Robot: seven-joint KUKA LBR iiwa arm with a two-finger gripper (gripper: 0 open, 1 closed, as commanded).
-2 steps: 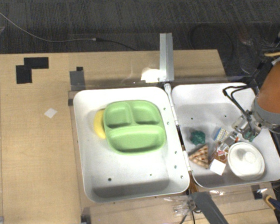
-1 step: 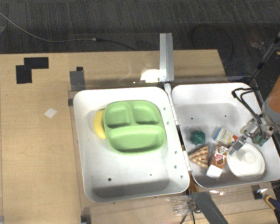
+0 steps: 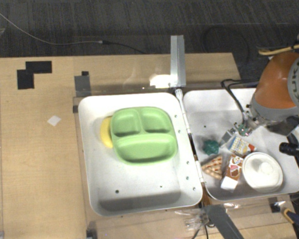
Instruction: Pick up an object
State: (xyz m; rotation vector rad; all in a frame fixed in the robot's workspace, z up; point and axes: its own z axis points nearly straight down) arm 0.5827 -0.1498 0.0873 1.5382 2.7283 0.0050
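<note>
My gripper (image 3: 242,127) reaches down from the right into the right bin (image 3: 210,104), over its cluttered middle. Right below and beside it lie a small silvery piece (image 3: 228,136) and a colourful packet (image 3: 239,145). A teal lump (image 3: 211,147) sits to the gripper's left. Nearer the front are a pizza-slice toy (image 3: 213,166), a small brown and white box (image 3: 231,174) and a white bowl (image 3: 262,170). The view is too coarse to tell whether anything is held.
The left bin (image 3: 135,195) holds a green divided plate (image 3: 143,134) with a yellow object (image 3: 105,133) poking out under its left edge. A metal post (image 3: 178,62) stands behind the divider between the bins. The arm's orange band (image 3: 277,87) overhangs the right bin's back right.
</note>
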